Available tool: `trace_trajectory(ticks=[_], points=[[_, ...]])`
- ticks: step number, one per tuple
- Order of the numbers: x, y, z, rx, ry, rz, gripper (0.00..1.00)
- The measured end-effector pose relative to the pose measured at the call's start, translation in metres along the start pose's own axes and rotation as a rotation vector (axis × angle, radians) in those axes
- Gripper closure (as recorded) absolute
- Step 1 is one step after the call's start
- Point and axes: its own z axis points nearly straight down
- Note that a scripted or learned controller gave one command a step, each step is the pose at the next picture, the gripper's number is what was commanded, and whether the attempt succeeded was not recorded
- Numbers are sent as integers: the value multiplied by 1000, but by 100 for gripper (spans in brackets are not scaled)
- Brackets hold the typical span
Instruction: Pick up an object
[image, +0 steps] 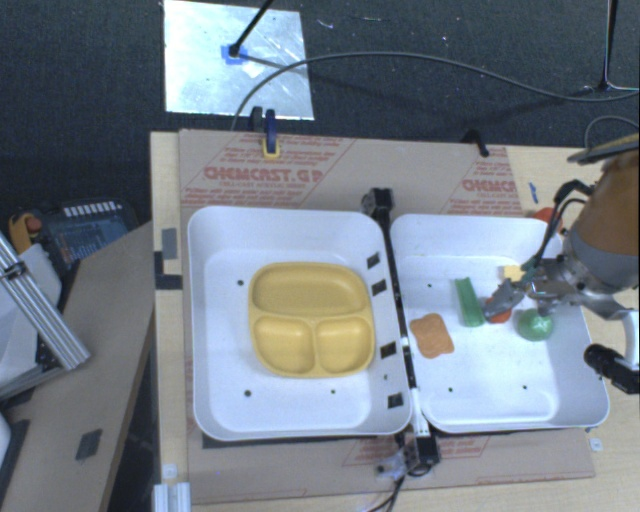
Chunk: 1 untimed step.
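I count two white bins (300, 225): the left holds one yellow tray (308, 318); the right holds a green block (467, 301), orange piece (432, 335), green ball (535, 326). My tool (505, 300) hovers beside the block; grip I cannot tell.

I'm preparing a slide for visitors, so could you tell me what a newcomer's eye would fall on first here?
The yellow divided plate in the middle of the left bin stands out most. Next comes the arm's gripper, low in the right bin among small items: a green block, an orange piece and a green round piece.
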Motion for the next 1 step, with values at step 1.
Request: trace_trajectory(ticks=[1], points=[[0,3,-6,-11,-2,-3,0]])
